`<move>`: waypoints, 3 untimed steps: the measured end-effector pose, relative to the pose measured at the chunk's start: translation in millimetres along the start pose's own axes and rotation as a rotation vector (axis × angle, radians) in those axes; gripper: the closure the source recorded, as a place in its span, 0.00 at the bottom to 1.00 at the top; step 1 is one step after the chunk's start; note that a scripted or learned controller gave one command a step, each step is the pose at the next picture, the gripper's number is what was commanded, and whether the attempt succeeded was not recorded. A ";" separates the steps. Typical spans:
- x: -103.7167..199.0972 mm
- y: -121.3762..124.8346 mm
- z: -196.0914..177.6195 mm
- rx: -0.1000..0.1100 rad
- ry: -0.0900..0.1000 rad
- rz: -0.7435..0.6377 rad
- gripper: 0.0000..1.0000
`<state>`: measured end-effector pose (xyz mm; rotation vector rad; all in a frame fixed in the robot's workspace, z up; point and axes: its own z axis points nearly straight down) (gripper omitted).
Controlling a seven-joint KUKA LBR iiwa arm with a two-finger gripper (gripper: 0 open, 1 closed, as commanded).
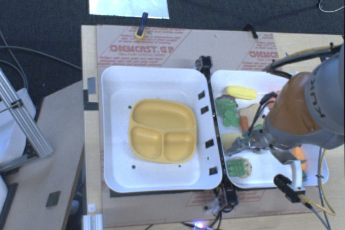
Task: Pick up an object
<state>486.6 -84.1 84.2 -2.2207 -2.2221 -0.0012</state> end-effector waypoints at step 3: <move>1.5 0.2 0.0 -0.001 0.000 0.000 0.00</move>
